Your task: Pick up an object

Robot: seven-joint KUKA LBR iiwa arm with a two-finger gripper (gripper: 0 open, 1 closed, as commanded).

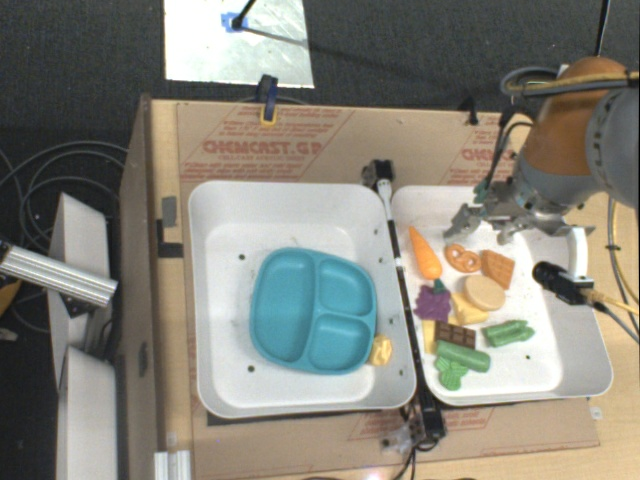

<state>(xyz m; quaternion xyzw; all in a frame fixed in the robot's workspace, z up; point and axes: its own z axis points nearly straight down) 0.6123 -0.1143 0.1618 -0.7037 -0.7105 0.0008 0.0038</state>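
My gripper (486, 226) hangs over the back of the right bin (575, 368), its two grey fingers spread open with nothing between them. Just in front of it lie a brown pretzel (462, 258) and an orange toast slice (497, 267). An orange carrot (427, 253) lies to the left by the bin's wall. Further forward are a tan round bun (484, 293), purple grapes (433, 301), a brown chocolate bar (455, 335) and two green pieces (507, 333) (462, 362).
The left bin (215, 268) holds a blue divided plate (312, 310) with a small yellow item (381, 350) at its right edge. A black clamp (379, 174) sits at the back between the bins. The grey and orange arm (575, 138) reaches in from the upper right.
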